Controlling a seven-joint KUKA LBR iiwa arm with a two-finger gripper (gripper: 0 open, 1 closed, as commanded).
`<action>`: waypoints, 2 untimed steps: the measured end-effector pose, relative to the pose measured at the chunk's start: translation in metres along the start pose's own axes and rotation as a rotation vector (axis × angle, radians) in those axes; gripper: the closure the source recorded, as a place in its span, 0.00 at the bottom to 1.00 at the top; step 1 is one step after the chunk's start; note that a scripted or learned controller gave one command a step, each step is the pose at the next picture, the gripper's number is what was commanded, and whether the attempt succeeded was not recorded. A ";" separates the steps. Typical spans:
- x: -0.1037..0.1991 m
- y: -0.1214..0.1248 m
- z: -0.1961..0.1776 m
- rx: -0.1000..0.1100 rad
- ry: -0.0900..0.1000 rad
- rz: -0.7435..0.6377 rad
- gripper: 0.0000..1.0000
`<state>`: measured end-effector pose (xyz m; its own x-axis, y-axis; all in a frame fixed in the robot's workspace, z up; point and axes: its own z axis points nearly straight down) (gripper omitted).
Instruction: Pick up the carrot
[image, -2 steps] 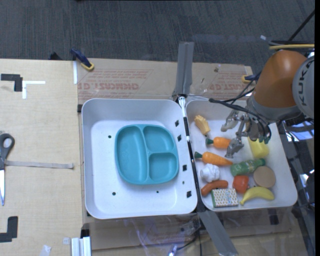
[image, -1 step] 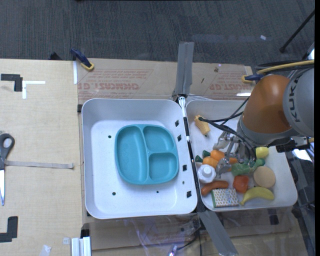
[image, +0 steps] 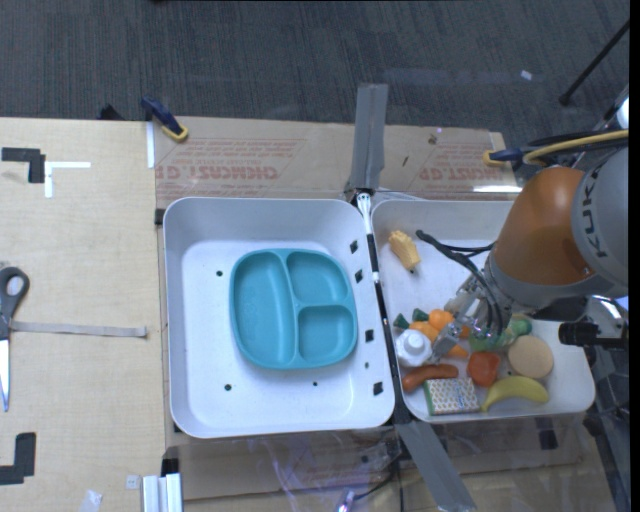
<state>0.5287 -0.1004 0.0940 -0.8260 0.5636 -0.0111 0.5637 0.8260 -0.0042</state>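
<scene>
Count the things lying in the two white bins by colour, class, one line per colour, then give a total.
Blue: 1, the divided plate.
Yellow: 2, the banana and a yellow piece.
Orange or red: 4, including the carrot.
White: 1, a small bottle.
Tan: 1, a round piece.
Total: 9, as far as the clutter shows.

The arm (image: 590, 215) was grey, with a rounded orange band (image: 540, 230) above the wrist and dark lettering on its casing. A black cable (image: 450, 247) ran beside the metallic hand (image: 472, 318).
</scene>
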 end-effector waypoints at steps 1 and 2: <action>-0.007 0.001 0.001 0.000 0.003 0.176 0.00; -0.013 0.003 -0.016 -0.008 -0.013 0.174 1.00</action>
<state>0.5408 -0.1051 0.1098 -0.7154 0.6983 -0.0243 0.6984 0.7157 0.0069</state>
